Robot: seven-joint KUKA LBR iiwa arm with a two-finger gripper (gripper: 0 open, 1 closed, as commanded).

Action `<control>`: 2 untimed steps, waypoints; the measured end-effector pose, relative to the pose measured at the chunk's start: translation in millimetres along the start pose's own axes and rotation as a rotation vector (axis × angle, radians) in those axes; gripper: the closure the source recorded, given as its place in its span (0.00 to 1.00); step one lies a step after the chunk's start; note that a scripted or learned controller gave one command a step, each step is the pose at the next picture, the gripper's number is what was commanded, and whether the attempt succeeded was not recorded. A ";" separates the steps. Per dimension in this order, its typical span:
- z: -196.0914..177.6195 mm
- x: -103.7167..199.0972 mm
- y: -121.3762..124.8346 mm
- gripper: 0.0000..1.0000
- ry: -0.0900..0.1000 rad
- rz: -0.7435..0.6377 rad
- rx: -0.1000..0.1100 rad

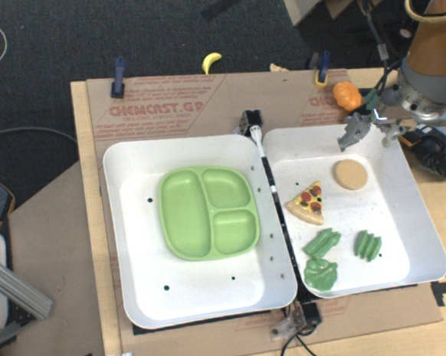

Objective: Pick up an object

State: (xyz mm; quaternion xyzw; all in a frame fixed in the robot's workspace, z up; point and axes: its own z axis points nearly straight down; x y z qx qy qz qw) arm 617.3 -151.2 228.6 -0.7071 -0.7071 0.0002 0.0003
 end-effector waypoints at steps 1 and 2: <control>150.8 -0.4 -40.6 0.00 0.002 0.002 0.008; 144.8 43.1 -138.7 0.00 0.005 0.001 0.010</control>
